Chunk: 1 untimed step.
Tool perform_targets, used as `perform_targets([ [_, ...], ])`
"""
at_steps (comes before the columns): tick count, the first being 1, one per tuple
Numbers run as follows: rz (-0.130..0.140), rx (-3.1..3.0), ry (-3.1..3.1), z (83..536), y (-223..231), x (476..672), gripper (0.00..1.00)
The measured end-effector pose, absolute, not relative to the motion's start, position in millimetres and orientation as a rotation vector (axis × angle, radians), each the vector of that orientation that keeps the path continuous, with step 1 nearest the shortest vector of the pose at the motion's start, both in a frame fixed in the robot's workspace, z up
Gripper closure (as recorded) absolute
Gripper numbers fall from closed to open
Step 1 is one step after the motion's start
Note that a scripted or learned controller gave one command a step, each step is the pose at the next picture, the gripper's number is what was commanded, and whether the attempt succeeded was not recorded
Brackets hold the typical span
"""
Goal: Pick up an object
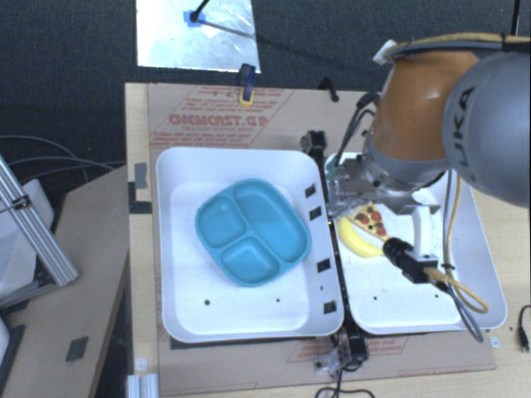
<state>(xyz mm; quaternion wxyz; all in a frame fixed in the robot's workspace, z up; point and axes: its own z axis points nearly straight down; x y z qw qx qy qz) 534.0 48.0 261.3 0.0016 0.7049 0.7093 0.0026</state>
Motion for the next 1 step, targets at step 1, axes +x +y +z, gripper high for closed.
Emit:
perform_targets([
  [1, 0.015, 2.211, 2.226, 353.2, 63.0, 486.0, 1.0],
])
